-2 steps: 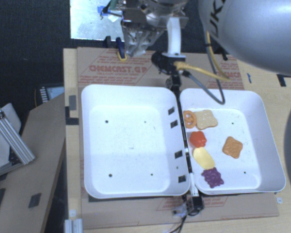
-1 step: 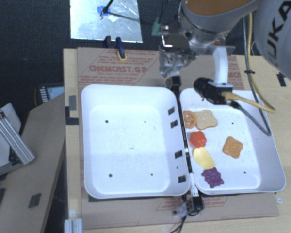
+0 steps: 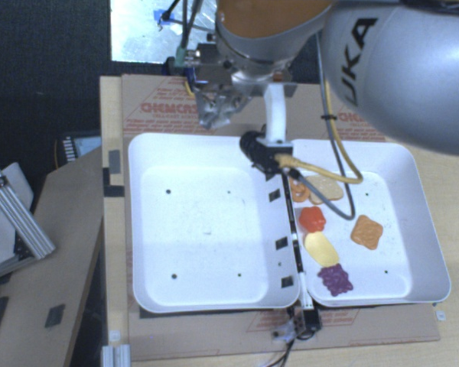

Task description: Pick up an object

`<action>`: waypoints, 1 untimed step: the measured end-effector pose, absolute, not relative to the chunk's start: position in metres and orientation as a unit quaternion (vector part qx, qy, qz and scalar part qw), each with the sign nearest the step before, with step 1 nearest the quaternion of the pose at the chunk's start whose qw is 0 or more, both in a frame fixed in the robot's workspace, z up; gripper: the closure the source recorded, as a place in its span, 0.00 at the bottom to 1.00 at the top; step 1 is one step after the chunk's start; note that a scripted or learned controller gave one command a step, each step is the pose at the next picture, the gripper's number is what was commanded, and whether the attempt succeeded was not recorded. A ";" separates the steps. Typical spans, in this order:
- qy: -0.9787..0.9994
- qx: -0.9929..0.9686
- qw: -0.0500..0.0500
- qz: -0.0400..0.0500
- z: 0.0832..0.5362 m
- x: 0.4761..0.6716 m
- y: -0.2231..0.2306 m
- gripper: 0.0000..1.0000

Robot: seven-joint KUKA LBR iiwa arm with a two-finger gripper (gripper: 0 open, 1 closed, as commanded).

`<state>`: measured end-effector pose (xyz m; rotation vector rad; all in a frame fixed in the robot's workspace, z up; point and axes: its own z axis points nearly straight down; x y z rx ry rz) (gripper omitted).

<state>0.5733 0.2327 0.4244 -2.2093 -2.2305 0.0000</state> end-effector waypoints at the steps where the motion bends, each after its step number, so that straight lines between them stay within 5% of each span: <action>1: -0.708 -0.707 0.002 0.003 0.338 0.572 0.234 1.00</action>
